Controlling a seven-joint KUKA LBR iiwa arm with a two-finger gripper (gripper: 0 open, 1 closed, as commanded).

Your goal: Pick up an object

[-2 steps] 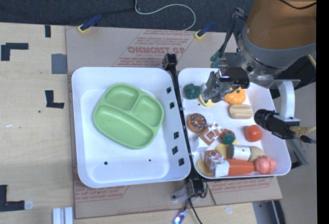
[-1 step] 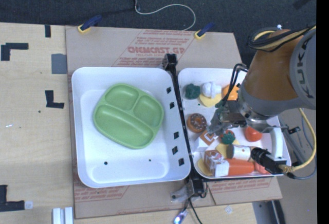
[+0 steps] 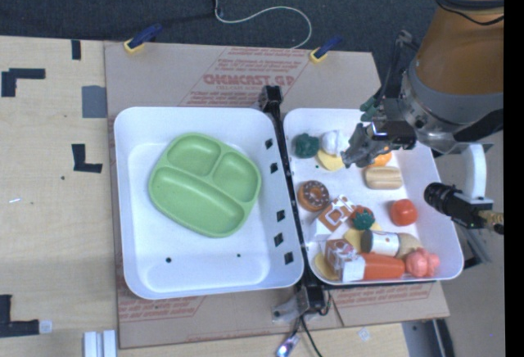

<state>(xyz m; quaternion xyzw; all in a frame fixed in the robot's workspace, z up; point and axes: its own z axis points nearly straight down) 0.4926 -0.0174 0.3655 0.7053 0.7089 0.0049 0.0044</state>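
Note:
My gripper (image 3: pixel 363 149) hangs low over the upper part of the right bin (image 3: pixel 434 175), coming in from the right. Just left of it lie a yellow banana-shaped toy (image 3: pixel 329 160), a small white piece (image 3: pixel 331 139) and a dark green toy (image 3: pixel 305 145). A tan bread loaf (image 3: pixel 383 177) lies directly below the gripper, and a small orange piece (image 3: pixel 381 158) peeks out at its lower right edge. The dark gripper body hides what is beneath it.
Further down the right bin hold a chocolate donut (image 3: pixel 313 195), a red tomato (image 3: pixel 402 211), a carrot (image 3: pixel 383 268), a pink toy (image 3: pixel 421 263) and several other play foods. The left bin (image 3: pixel 131 183) carries a green divided plate (image 3: pixel 205 183).

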